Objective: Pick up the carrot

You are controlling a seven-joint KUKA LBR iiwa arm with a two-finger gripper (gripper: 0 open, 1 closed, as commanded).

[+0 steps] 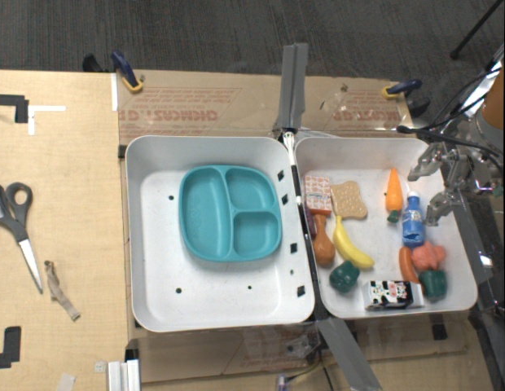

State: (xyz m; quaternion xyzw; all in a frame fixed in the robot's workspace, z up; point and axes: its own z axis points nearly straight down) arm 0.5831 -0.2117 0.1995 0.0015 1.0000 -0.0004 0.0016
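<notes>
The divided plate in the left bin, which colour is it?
The divided plate is teal, plain, seen in the camera view.

Bright, even light falls from overhead, and shadows are short and soft. The two shallow white plastic bins (138,243) look near overexposed, with mild glare on their walls. The dark floor in the upper frame is dim. Focus is fairly sharp mid-frame, while the grey arm (480,137) at the right edge is slightly blurred.

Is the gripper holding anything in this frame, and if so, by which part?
Nothing is held. The gripper hangs over the right bin's right edge; the carrot lies apart from it in the bin.
</notes>
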